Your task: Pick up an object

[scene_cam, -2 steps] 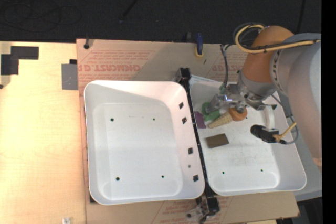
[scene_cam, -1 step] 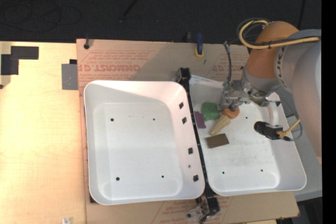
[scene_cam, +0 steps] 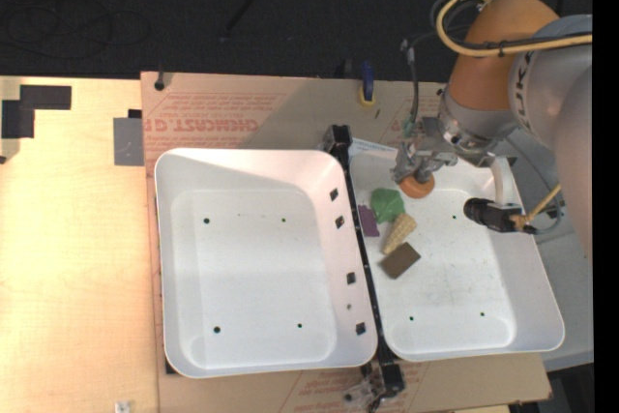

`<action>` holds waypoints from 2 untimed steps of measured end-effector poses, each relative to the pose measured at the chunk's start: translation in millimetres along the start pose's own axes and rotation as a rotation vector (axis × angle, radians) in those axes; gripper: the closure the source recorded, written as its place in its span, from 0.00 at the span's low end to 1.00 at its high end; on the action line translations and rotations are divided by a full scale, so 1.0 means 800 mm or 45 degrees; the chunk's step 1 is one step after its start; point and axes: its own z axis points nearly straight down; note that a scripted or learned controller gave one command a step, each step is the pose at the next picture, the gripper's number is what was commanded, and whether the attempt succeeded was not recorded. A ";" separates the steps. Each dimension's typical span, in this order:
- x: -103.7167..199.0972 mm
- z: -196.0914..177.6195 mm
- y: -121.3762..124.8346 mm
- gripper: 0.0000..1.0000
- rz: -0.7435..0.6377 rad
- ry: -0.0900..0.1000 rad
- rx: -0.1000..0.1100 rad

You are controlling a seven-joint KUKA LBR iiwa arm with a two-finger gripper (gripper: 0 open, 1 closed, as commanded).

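My gripper hangs over the far part of the right bin, pointing down. Directly beneath its tip is a small orange round object, touching or nearly touching it; the view does not settle whether it is gripped. Just in front and to the left lie a green lump, a purple piece by the bin's left wall, a tan cone-shaped piece and a brown block.
The left bin stands beside the right one, and a black clipped divider runs between them. Brown cardboard lies under both bins. A pale wooden bench top extends to the left.
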 end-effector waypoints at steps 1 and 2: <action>0.052 -0.040 -0.002 1.00 0.001 -0.001 0.007; 0.025 -0.048 -0.002 1.00 0.007 -0.003 0.010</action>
